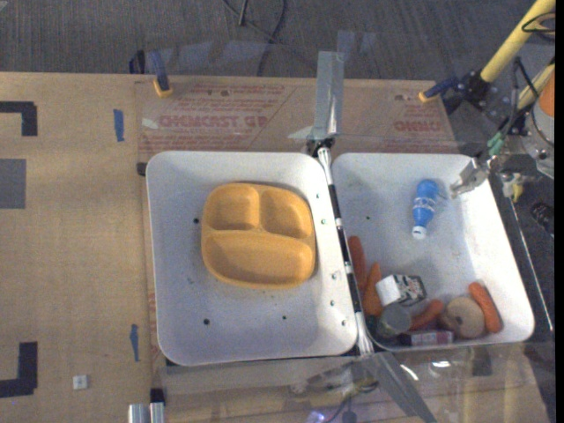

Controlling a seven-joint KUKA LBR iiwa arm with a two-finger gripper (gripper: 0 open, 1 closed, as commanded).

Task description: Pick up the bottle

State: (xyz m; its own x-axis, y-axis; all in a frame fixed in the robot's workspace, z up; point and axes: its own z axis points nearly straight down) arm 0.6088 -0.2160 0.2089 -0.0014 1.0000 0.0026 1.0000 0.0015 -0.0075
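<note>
Two shallow white bins sit side by side on the counter, over a sheet of printed cardboard.

Left bin: holds one orange divided plate with three compartments, lying near the bin's centre.

Right bin: the bottle, blue with a white cap, lies on its side in the upper middle of the bin, cap end pointing toward the near edge. It rests on bare bin floor, well apart from the other contents. Along the near edge lies a cluster: two carrots by the dividing wall, a small white carton, a dark round object, a brownish potato-like item and another carrot toward the right corner.

Arm: enters at the upper right. The end effector is over the bin's upper right rim, just right of the bottle and not touching it. Whether its fingers are spread or pressed together cannot be determined; nothing is seen between them.
</note>
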